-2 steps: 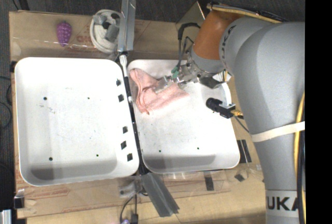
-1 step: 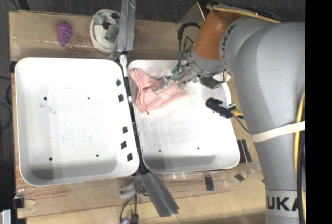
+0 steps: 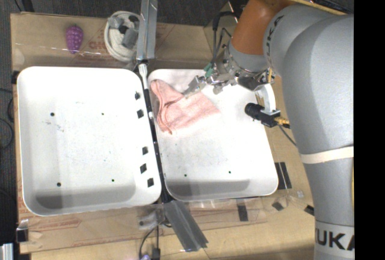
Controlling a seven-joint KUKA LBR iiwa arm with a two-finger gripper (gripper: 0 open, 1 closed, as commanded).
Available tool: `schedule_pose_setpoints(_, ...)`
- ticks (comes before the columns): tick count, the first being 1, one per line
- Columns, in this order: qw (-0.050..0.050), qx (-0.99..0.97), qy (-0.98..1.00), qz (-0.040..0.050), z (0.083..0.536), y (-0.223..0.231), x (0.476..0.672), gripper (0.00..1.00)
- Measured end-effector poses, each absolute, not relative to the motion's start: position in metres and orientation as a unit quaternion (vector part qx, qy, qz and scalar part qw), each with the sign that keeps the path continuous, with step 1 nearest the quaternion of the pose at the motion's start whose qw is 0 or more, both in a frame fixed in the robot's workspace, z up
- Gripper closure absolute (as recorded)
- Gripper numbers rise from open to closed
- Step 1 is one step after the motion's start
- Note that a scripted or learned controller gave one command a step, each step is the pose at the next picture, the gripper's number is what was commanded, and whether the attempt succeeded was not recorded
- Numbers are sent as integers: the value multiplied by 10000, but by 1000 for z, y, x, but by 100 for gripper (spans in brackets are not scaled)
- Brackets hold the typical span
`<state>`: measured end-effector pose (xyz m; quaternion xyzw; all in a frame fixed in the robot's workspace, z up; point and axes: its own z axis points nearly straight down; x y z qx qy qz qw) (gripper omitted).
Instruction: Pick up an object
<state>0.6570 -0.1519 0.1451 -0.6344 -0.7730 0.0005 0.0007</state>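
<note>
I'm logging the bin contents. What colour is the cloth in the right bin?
Pale pink, seen in the camera view: the crumpled cloth lies near the right bin's top left corner.

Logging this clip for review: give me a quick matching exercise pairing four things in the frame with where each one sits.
Things:
1. pink cloth
2. purple object
3. white cord coil
4. claw

Places:
A. on the bench beyond the left bin's far left corner
B. over the cloth's far right edge
C. lying in the right bin, far left part
D. on the bench beyond the left bin's far right corner

Pairs: 1-C, 2-A, 3-D, 4-B
</note>
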Motion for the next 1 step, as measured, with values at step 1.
schedule_pose_setpoints(1, 4, -6072, -7946, -1, 92, -186, 645, 0)
